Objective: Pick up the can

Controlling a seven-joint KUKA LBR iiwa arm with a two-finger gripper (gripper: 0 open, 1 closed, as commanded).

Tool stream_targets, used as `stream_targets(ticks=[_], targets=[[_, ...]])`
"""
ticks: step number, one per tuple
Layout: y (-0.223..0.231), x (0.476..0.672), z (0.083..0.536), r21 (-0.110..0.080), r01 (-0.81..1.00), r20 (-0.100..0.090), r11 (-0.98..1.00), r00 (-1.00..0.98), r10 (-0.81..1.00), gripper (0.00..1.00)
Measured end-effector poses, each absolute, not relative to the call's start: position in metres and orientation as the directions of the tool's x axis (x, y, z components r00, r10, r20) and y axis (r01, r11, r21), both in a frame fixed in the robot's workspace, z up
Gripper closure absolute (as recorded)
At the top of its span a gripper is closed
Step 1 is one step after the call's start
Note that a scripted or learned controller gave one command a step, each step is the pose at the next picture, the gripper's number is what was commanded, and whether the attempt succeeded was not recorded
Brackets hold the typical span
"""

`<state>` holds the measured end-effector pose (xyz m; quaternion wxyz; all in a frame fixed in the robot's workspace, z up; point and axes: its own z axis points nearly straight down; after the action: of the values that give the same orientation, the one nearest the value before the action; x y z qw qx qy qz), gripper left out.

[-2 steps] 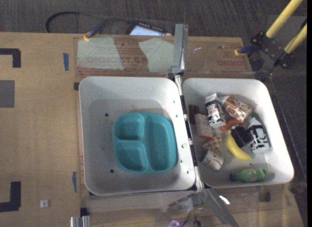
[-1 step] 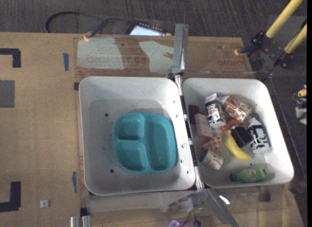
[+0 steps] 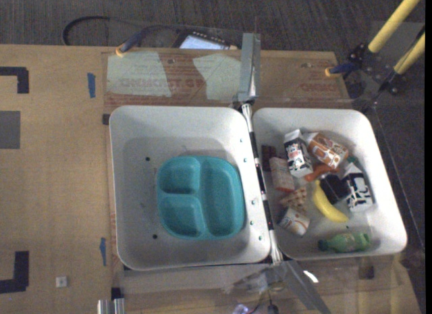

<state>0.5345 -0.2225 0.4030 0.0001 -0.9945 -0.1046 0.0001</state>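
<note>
In the right bin [image 3: 385, 144], an orange and white can [image 3: 329, 149] lies on its side near the back wall. A white carton with black patches [image 3: 295, 154] is just to its left. In front of the can lie a small orange piece [image 3: 317, 171] and a black item [image 3: 333, 187]. A second black and white carton [image 3: 360, 192] is at the front right of the can.
The right bin also holds a yellow banana [image 3: 329, 206], a green bottle [image 3: 345, 242] at the front, a pink packet [image 3: 281, 174] and a white cup [image 3: 294, 220] by the left wall. A teal divided plate [image 3: 200, 196] lies in the left bin [image 3: 128, 171].
</note>
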Motion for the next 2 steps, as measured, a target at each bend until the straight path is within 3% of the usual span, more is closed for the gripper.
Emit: stream_targets(ticks=[1, 2], targets=[[-0.222, 0.58, 0.435, 0.001, 0.299, 0.0, -0.954, 0.954, 0.299, 1.0], [-0.188, 0.618, 0.216, -0.004, 0.261, -0.003, -0.965, 0.965, 0.261, 1.0]])
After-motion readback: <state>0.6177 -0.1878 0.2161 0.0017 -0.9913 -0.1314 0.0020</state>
